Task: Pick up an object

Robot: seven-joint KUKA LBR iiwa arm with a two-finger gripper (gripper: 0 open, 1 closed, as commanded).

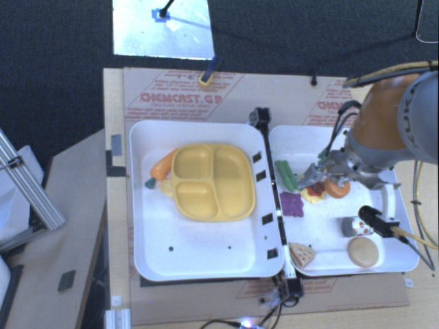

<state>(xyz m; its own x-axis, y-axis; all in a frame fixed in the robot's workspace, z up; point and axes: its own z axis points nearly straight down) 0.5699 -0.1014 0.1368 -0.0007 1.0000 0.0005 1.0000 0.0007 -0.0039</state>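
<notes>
The tabletop (226, 91) fills the middle of the frame and carries two white bins side by side. The left bin (206, 252) is the wider. The right bin (329, 242) sits at centre right. The arm (398, 122) comes in from the right edge and bends down over the right bin.

A yellow plate (209, 182) with four sections lies in the upper middle of the left bin. A carrot (163, 164) lies tilted against its upper-left edge.

In the right bin:

- A round tan bun (363, 252) sits at the lower right.
- A green pod (286, 175) lies slanted near the left wall.
- A purple piece (291, 204) lies just below the pod.
- An orange piece (338, 188) lies in the middle, partly under the wrist.
- A pale wedge (302, 254) lies in the lower-left corner.
- A yellow-red piece (313, 195) lies between the purple and orange pieces.
- A small grey-white cup (350, 226) sits just above the bun.

The pincer (310, 179) hangs low over the middle of the right bin. It is right above the yellow-red piece and just right of the pod. I cannot tell whether it is released or clenched, or whether it touches anything.
</notes>
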